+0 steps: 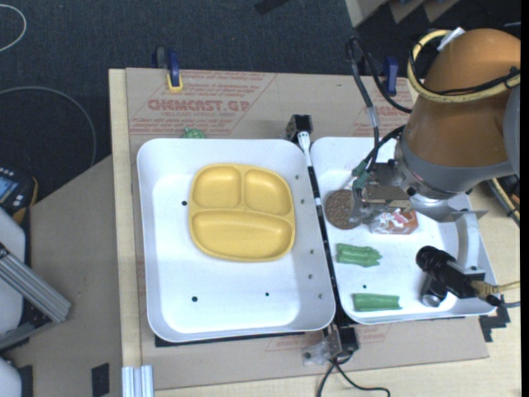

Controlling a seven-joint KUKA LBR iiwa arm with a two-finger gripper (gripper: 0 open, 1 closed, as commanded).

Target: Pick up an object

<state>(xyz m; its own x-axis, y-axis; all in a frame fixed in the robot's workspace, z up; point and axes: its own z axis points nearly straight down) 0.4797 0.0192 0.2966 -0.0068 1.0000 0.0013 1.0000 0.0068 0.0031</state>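
Green pod (pixel 376 302) at front of rt bin (pixel 407 276), claw (pixel 364 198) by brown disc (pixel 337 209), grip unclear

"CHEMCAST" (red print) on board (pixel 273 98)

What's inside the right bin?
Right bin holds a brown disc, an upper green piece, a lower green piece, and a clear-wrapped red-white item partly under the gripper. The arm covers the bin's back right corner; contents there can't be seen.
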